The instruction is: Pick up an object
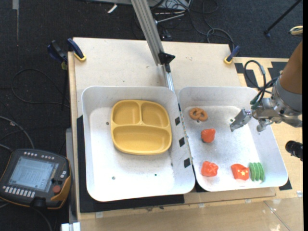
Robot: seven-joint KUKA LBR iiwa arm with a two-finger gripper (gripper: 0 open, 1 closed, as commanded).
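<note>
The right bin (pixel 226 150) holds a brown pretzel (pixel 198 113) at its far left, a small red piece (pixel 208 135) below it, a red piece (pixel 209 169) near the front, and a red and green piece (pixel 248 172) at the front right. My gripper (pixel 250 121) hovers over the right side of this bin, its fingers apart and open, with nothing between them. It sits to the right of the pretzel and the small red piece, well apart from both.
The left bin (pixel 96 177) holds a yellow divided plate (pixel 141 127). A metal pole (pixel 149 25) slants up from between the bins. A teach pendant (pixel 33 177) lies on the floor at the lower left. Clamps hold the board's far corners.
</note>
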